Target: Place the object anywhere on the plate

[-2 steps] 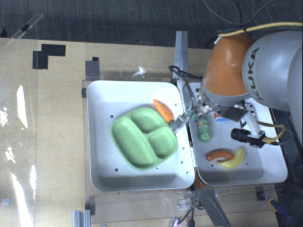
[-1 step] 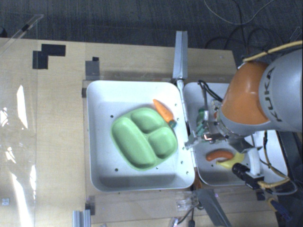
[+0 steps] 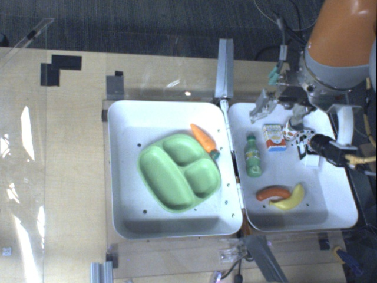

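Note:
A green three-compartment plate (image 3: pixel 178 171) lies in the left bin (image 3: pixel 126 217). An orange carrot (image 3: pixel 203 138) rests against the plate's upper right rim, its green tip toward the bin divider. Over the back of the right bin (image 3: pixel 336 214), my gripper (image 3: pixel 277 114) hangs open with nothing between its fingers (image 3: pixel 260 108). Just in front of and below it stands a small white and red carton (image 3: pixel 274 138).
The right bin also holds a green bottle (image 3: pixel 253 155) near its left wall, plus a red sausage (image 3: pixel 273 193) touching a yellow banana (image 3: pixel 291 198) at the front. A metal post (image 3: pixel 224 69) stands behind the divider. Black and white arm parts (image 3: pixel 330 149) overhang the bin's right side.

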